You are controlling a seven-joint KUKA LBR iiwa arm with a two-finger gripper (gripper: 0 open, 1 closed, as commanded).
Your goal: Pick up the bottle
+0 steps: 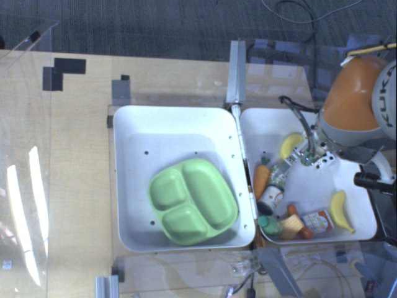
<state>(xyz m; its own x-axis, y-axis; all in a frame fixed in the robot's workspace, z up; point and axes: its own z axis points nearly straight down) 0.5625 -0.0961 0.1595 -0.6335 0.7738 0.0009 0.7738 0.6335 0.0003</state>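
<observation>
The bottle (pixel 272 195) lies in the right bin (pixel 353 185) near its left wall; it is small, with a white and dark label. Its upper end points up-right toward my gripper (pixel 285 165). The gripper reaches down-left from the grey and orange arm (pixel 353 101) and sits right over the bottle's upper end. Whether it touches the bottle is not clear from this angle. An orange carrot (pixel 261 179) lies just left of the bottle, against the bin wall.
A yellow fruit (pixel 290 145) lies behind the gripper, and a banana (pixel 339 210) sits at the right. A packet (pixel 316 222), orange pieces (pixel 291 226) and a green item (pixel 265 223) crowd the front edge. The left bin (pixel 133 166) holds a green divided plate (pixel 193 200).
</observation>
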